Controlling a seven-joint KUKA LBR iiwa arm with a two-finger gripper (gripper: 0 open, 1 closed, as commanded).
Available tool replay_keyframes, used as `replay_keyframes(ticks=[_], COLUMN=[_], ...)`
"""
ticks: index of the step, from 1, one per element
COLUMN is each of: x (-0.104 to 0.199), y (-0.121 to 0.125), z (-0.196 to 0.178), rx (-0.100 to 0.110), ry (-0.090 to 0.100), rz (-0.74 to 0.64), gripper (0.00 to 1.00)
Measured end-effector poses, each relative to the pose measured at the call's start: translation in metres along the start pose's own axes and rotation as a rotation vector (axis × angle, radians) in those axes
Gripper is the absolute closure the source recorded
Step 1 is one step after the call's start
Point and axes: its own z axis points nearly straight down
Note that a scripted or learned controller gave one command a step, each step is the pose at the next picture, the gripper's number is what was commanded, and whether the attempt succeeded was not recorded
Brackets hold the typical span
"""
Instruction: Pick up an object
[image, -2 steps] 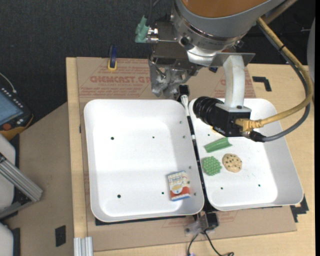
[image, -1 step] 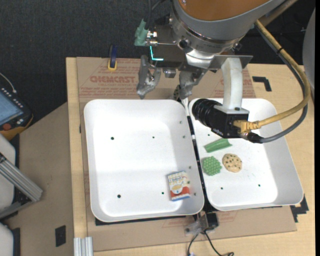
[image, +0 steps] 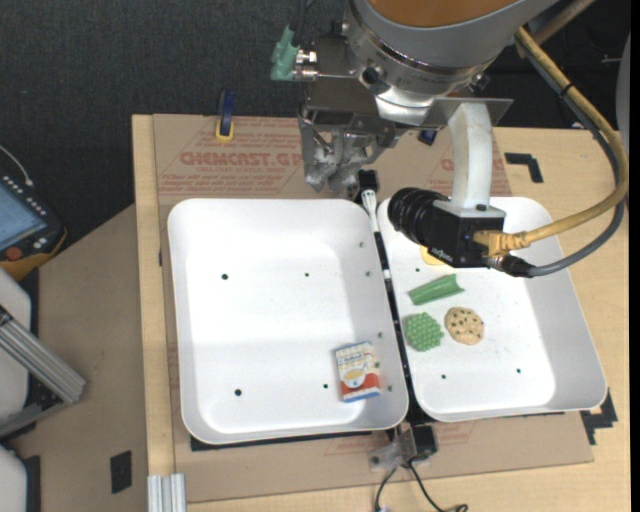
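A small box (image: 357, 371) with a blue, white and red print lies near the front right corner of the left bin (image: 200, 250). In the right bin (image: 560, 330) lie a green bar (image: 435, 290), a round bumpy green piece (image: 422, 331) and a tan cookie with dark dots (image: 464, 325). A yellow item (image: 432, 259) is mostly hidden under the black cylinder. My gripper (image: 342, 168) hangs high over the back edge of the bins, near the divide between them, and nothing shows in it.
A black cylinder (image: 440, 230) on a white bracket, with a yellow cable (image: 570, 220), hangs from the arm over the right bin's back left. The bins rest on a brown board (image: 240, 150). A blue clip (image: 226, 118) stands at the board's back edge.
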Motion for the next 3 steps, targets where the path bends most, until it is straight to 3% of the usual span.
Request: replay_keyframes(ticks=[3], x=[0.002], y=[0.001], z=[-0.031], rx=[-0.007], ry=[0.003], rz=[-0.003], gripper=[1.0])
